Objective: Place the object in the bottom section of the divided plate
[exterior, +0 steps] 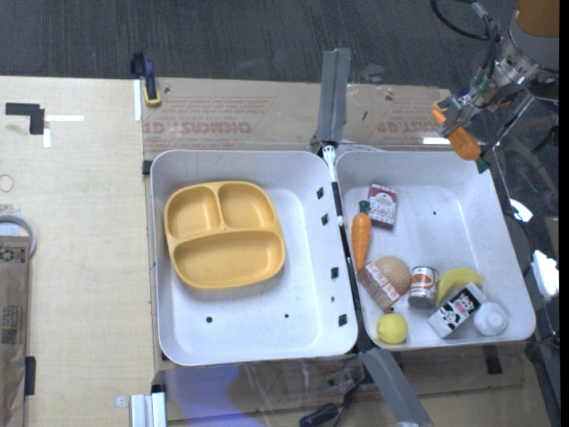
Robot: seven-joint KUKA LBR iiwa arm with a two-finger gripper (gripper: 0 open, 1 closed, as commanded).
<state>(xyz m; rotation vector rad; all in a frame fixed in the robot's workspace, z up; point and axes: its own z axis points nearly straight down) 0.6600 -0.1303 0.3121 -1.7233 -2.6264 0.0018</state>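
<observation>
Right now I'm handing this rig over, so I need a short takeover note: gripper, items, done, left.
Gripper: above the right bin's far right corner, with something orange at its tip; fingers unclear.
Divided plate: in the left bin, all sections bare.
Right bin holds a carrot, lemon, can, banana and cartons.
Done: nothing placed.
Left: put the object in the plate's bottom section.

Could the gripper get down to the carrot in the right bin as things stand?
Probably yes. The carrot lies by the bin's left wall, uncovered, apart from the small red carton. The gripper hovers over the far right corner, path unobstructed; the wall may crowd the fingers.
</observation>
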